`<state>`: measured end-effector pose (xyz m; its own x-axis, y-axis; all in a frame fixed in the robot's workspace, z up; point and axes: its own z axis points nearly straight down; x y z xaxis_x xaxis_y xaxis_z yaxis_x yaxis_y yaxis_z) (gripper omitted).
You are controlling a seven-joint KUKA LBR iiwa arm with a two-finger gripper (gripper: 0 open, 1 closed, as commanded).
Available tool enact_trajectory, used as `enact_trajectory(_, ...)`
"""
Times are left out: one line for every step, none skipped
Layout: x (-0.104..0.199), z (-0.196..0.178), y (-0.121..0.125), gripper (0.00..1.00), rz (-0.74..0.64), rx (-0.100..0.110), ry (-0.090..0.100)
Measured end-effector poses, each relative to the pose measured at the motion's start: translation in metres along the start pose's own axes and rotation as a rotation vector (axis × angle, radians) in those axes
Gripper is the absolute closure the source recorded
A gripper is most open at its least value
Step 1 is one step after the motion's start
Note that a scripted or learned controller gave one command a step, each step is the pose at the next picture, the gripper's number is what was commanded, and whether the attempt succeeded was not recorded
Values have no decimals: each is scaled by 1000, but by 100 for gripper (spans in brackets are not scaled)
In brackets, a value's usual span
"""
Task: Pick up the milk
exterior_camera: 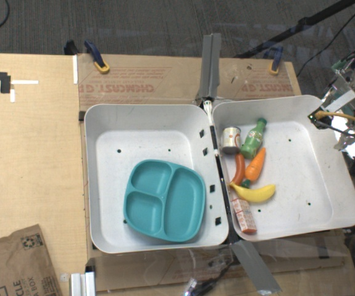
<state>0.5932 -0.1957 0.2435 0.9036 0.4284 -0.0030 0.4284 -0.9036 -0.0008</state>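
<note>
The milk [242, 214] is a small red and white carton lying on its side in the right bin [307, 214], at the near left corner against the bin's left wall. It touches the near end of a yellow banana [255, 193]. My gripper [342, 131] hangs at the right bin's far right rim, well to the right of the milk and apart from it. Nothing shows between the gripper and the carton but bare bin floor.
Near the milk lie an orange carrot [255, 164], a red chili [239, 168], a green bottle [253, 139] and a silver can [230, 139]. The left bin [103, 165] holds a teal divided plate [165, 200]. A metal divider [210, 73] runs between the bins.
</note>
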Motion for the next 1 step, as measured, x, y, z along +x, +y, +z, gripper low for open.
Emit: enact_trajectory(0,-7,0,100,-4,2,-5)
